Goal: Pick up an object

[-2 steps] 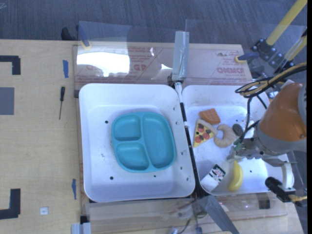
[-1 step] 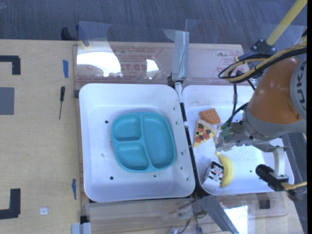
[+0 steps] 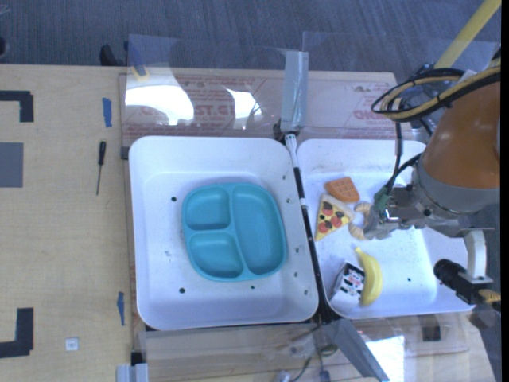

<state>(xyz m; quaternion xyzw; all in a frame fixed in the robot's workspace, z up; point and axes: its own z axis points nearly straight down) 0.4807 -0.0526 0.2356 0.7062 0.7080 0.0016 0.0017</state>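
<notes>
A: Far left first?

B: On the wooden bench (image 3: 56, 253), a thin screwdriver (image 3: 99, 165), lying well apart from the bins. Next, the left white bin (image 3: 151, 173), holding a teal divided plate (image 3: 235, 231) with three compartments, flat and near the bin's middle.

A: And past the divider?

B: The right white bin (image 3: 413, 261), with all the loose pieces. Nearest the divider, a toy pizza slice (image 3: 330, 217). Just above it, an orange ridged square, perhaps a cracker (image 3: 343, 189), almost touching the slice. Lower down, a small black-and-white packet (image 3: 348, 279) with a yellow banana (image 3: 369, 277) lying against its right side.

A: Anything by the arm?

B: A small beige piece (image 3: 359, 221), too blurred to name, right of the pizza slice and hard against the gripper (image 3: 379, 217).

A: Held?

B: Cannot tell. Grip state hidden by the wrist from this angle: no telling whether spread or pressed together. Gripper low in the right bin, above the banana and well clear of it.

A: Further right?

B: The grey arm with its orange band (image 3: 469, 142), reaching in over the bin's right edge.
</notes>
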